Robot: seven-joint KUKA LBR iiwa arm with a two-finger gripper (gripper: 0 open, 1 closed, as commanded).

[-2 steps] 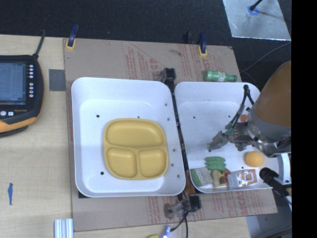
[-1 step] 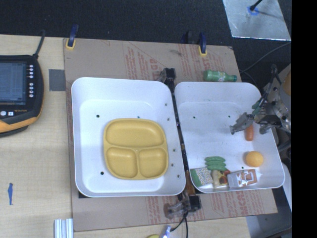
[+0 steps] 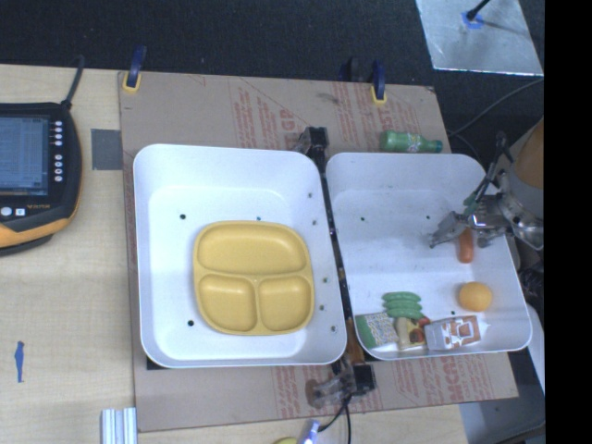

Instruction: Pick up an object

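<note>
Camera view: two white bins side by side on a cardboard-covered surface.
Right bin (image 3: pixel 370 192): the landmark; it carries the loose things.
Gripper (image 3: pixel 460 232): inside the right bin near its right wall, jaws low over the floor; whether they are apart or together, I cannot tell.
Red item (image 3: pixel 466 247): small, upright, touching or just under the gripper; not clearly between the jaws.
Orange (image 3: pixel 474 296): near the right bin's right wall, in front of the gripper.
Green item (image 3: pixel 401 302): at the right bin's front edge.
Packets (image 3: pixel 453 333): along the right bin's front rim.
Green bottle (image 3: pixel 410 141): just behind the right bin, outside it.
Left bin (image 3: pixel 157 248): beside the right bin, holding a yellow tray (image 3: pixel 252 277).
Pendant (image 3: pixel 32 178): well left of both bins.
</note>
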